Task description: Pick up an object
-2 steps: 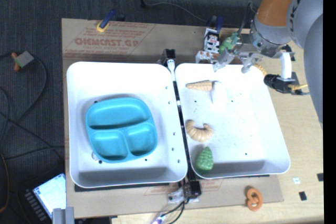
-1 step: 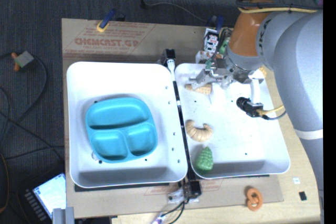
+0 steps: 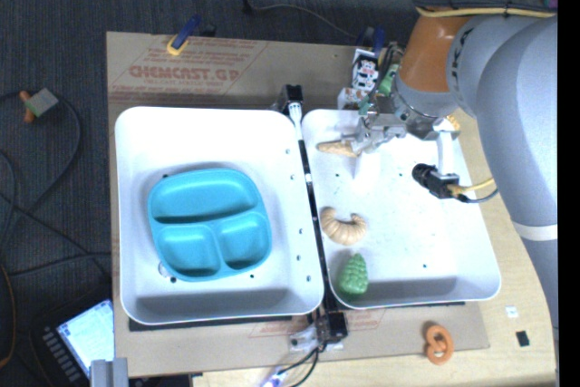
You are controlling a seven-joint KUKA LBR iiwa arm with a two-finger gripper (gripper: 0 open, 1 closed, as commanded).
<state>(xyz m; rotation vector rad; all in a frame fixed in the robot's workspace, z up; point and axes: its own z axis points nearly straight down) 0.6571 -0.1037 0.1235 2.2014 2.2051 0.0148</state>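
Observation:
The right white bin (image 3: 471,285) holds three objects. A small tan piece (image 3: 333,147) lies at its back left. A pale croissant-shaped toy (image 3: 344,227) rests by the left wall, and a green bumpy toy (image 3: 353,275) sits in the front left corner. My gripper (image 3: 367,136) is low over the back left of this bin, its tip right at the right end of the tan piece. Whether it touches that piece is unclear. The grey arm with its orange band (image 3: 430,50) comes in from the right.
The left bin (image 3: 136,285) holds a blue divided tray (image 3: 210,222). A black plug on a yellow cable (image 3: 435,179) hangs over the right bin's right side. An orange ring (image 3: 439,342) lies on the bench in front. Clamps sit along the back edge.

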